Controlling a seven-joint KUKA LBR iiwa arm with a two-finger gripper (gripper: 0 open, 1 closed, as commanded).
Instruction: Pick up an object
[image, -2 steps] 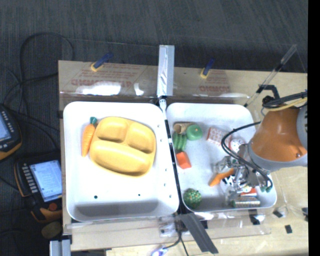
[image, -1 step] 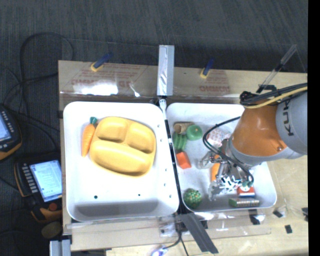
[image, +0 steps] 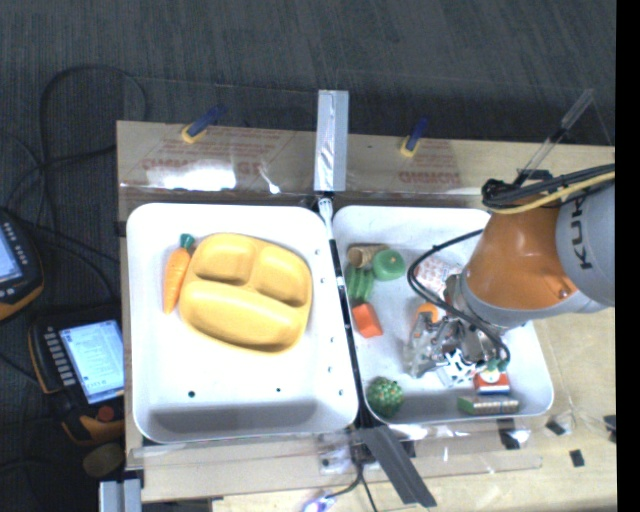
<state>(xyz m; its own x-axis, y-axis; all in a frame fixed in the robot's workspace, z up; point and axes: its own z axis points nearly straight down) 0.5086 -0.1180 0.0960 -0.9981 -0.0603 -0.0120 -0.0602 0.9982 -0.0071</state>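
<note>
hovering low in the right bin (image: 535, 345), the gripper (image: 432, 352) sits over a cluster of small items; how its jaws stand cannot be told.

taking the gripper as landmark: an orange piece (image: 428, 314) lies just above it, touching or nearly so; a small red and white item (image: 490, 380) and a flat dark bar (image: 488, 404) lie just to its lower right; a green ball (image: 385, 395) sits to its lower left; an orange block (image: 366, 320), a green vegetable (image: 359, 283) and a green round lid (image: 388, 264) lie to its left and upper left; well off to its left, in the left bin (image: 150, 330), a yellow tray (image: 246, 290) with a carrot (image: 176, 276) beside it.
</note>
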